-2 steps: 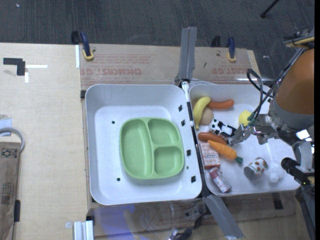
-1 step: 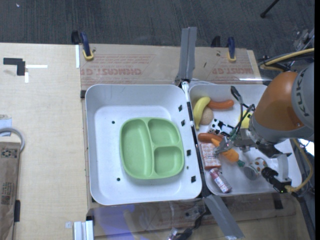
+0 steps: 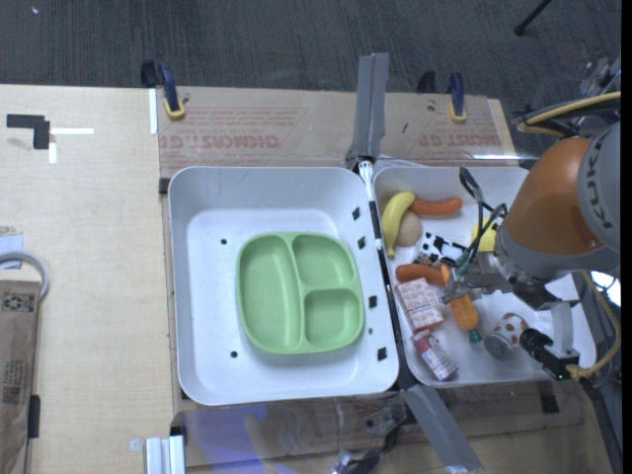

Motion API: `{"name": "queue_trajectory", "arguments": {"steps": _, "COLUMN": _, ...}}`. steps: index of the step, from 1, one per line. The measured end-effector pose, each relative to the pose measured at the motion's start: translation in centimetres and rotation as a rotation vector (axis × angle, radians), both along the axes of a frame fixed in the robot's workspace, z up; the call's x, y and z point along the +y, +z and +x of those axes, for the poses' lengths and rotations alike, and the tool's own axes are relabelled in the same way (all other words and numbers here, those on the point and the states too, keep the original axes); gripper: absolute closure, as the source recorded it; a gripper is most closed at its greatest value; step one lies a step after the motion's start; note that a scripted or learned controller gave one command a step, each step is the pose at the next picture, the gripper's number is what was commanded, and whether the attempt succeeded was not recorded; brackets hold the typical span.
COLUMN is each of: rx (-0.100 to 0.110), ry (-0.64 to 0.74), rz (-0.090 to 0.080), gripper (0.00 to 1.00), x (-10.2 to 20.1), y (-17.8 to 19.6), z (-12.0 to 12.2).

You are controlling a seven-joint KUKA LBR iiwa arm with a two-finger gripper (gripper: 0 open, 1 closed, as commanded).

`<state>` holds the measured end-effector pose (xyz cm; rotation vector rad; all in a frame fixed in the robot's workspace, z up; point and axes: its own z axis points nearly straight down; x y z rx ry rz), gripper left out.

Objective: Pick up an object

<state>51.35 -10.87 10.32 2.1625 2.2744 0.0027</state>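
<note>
The right bin [image 3: 513, 371] holds several small items. A yellow banana [image 3: 395, 219] and an orange-red sausage [image 3: 436, 205] lie at its far left. Nearer lie a red and white packet [image 3: 422, 304], an orange carrot piece [image 3: 464, 313] and a small dark red packet [image 3: 435, 355]. My gripper [image 3: 464, 282] is down low in this bin, just above the carrot piece and beside another orange item [image 3: 423, 274]. The arm's orange band [image 3: 558, 197] and grey wrist hide the bin's right part.
The left bin [image 3: 197, 265] holds a green three-compartment tray [image 3: 300, 292]. A grey spoon [image 3: 471, 186] lies at the back of the right bin, and a small round can [image 3: 504, 336] sits near its front. A metal divider [image 3: 371, 107] stands between the bins.
</note>
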Motion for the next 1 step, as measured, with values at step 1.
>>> {"name": "queue_trajectory", "arguments": {"steps": 1, "rx": 0.004, "ry": 0.034, "rz": 0.000, "gripper": 1.00, "x": 3.67, "y": 8.83, "z": 8.17}}
